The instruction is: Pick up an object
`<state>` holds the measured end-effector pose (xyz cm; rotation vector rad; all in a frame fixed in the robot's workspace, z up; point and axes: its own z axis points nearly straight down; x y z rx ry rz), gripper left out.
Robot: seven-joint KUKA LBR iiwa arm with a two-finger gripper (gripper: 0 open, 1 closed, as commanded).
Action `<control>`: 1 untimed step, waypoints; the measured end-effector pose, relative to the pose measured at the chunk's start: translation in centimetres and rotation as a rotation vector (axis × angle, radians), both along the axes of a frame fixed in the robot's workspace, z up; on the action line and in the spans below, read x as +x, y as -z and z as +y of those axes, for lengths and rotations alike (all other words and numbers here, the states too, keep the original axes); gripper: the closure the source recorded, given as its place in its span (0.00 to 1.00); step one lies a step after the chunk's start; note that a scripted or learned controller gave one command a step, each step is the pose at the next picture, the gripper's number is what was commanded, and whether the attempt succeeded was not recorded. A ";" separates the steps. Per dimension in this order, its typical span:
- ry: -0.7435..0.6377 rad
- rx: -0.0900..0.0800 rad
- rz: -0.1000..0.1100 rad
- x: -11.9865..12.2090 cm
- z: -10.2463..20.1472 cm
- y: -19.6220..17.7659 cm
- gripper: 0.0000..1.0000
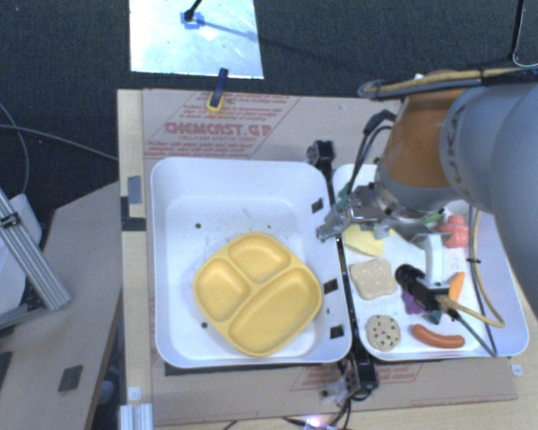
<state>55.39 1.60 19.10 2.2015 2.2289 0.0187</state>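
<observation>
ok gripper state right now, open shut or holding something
gripper: cannot be told; it sits low over the right bin, above the yellow cheese wedge.

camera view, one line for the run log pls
arm: over right white bin | gripper: near yellow cheese wedge | yellow divided plate: left white bin

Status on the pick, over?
Hand low at right bin's left edge, nothing seen held. Cheese wedge beside it. Cracker, cookie, sausage lying untouched.
</observation>
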 end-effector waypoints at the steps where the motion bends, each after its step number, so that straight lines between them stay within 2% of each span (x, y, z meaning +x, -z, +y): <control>1: -0.006 0.005 0.013 0.8 14.4 1.8 0.00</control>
